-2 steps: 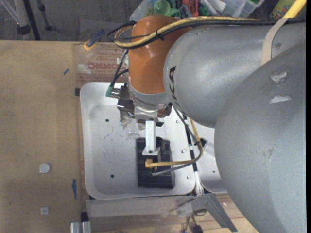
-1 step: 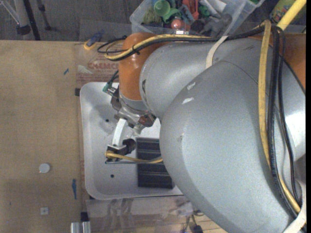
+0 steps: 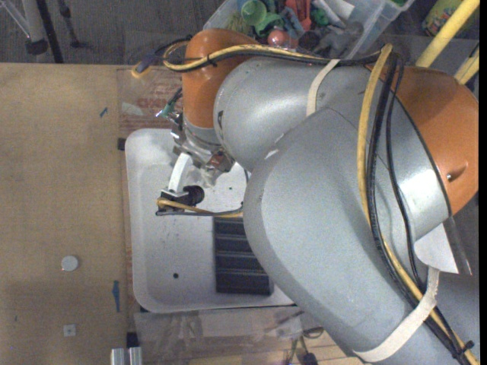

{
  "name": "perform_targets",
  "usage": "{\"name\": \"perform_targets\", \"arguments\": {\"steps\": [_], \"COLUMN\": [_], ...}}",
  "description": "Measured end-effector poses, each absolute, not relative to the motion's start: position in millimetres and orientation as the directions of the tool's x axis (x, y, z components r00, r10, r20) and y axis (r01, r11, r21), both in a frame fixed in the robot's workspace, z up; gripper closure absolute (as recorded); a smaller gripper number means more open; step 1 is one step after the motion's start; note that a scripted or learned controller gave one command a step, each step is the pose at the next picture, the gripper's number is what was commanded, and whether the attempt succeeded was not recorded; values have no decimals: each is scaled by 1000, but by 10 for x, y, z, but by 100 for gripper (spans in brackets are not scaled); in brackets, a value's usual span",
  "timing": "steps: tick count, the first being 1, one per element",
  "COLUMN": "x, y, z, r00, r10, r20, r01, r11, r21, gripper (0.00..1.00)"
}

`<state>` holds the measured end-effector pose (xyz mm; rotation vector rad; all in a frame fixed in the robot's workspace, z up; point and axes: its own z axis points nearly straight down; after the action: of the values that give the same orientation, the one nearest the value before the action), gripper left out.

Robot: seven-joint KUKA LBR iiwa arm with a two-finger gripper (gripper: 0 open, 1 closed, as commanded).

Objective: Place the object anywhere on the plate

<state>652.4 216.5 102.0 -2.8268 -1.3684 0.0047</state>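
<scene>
Ribbed black block (image 3: pixel 242 263) is seen lying at the near end of the white bin (image 3: pixel 151 238), partly covered by the grey arm (image 3: pixel 327 204). The gripper (image 3: pixel 196 164) is held over the bin's far end; its opening or load cannot be told. Beyond the bin a clear tub (image 3: pixel 228 7) of coloured toys (image 3: pixel 285 2) is set

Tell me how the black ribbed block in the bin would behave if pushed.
The black ribbed block lies flat, straight-edged, so it would likely slide, not roll. Its crisp ridges suggest stiffness. The white bin looks smooth, probably offering little grip.
</scene>
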Motion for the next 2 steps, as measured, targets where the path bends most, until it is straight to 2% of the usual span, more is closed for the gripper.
{"name": "perform_targets", "arguments": {"steps": [1, 2], "x": [5842, 4785], "y": [1230, 1049], "z": [1422, 1406], "r00": [198, 348], "r10": [980, 938], "r20": [0, -1], "r01": [980, 938], "r11": [-198, -348], "r21": [-5, -4], "gripper": [100, 100]}}
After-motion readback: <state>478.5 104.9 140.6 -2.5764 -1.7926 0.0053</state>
